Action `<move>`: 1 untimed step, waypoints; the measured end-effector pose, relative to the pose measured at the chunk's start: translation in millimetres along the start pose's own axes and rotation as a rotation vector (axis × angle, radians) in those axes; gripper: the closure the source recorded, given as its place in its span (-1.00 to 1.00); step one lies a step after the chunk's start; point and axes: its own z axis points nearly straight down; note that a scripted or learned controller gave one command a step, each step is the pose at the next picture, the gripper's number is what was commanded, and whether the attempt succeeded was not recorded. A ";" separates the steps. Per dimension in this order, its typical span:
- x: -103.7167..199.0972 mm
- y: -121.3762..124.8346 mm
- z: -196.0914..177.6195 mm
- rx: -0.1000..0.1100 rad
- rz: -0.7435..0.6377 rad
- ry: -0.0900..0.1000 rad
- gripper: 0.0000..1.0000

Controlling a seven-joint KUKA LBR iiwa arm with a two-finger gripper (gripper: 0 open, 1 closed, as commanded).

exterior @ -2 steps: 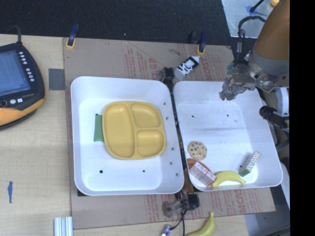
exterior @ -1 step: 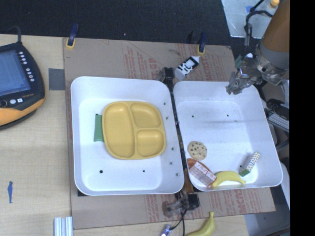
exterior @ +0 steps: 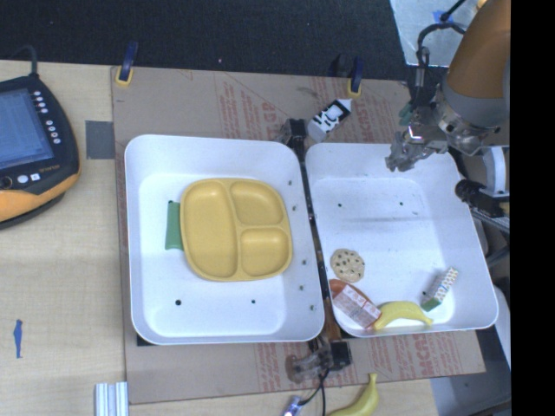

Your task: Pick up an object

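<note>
Gripper (exterior: 406, 159) hangs over the far right corner of the right bin (exterior: 390, 206), nothing seen between its fingers; too small and blurred to tell whether they are spread or pressed together. Grey arm with orange band (exterior: 481, 50) comes in from the upper right. Pickable objects sit at the near end of the right bin: round cookie (exterior: 347, 264) near the left wall, red-and-white packet (exterior: 354, 303) just in front of it, banana (exterior: 401, 315) beside and touching the packet, small striped stick-like item (exterior: 440, 286) near the right wall. All well apart from the gripper. Left bin (exterior: 156, 232) holds a yellow divided tray (exterior: 236, 229), three compartments, with a green flat piece (exterior: 173, 224) poking out from under its left edge. Second banana (exterior: 360, 399) lies on the worktop (exterior: 61, 302) outside the bins, near edge. Black-and-white small item (exterior: 329, 118) sits on the brown board behind the bins. Orange-rimmed control pendant (exterior: 30, 146) at far left on the worktop. Blue clamps (exterior: 127, 61) hold the board's far edge.
</note>
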 end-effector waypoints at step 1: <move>-0.8 0.1 -10.6 0.001 -0.002 0.000 1.00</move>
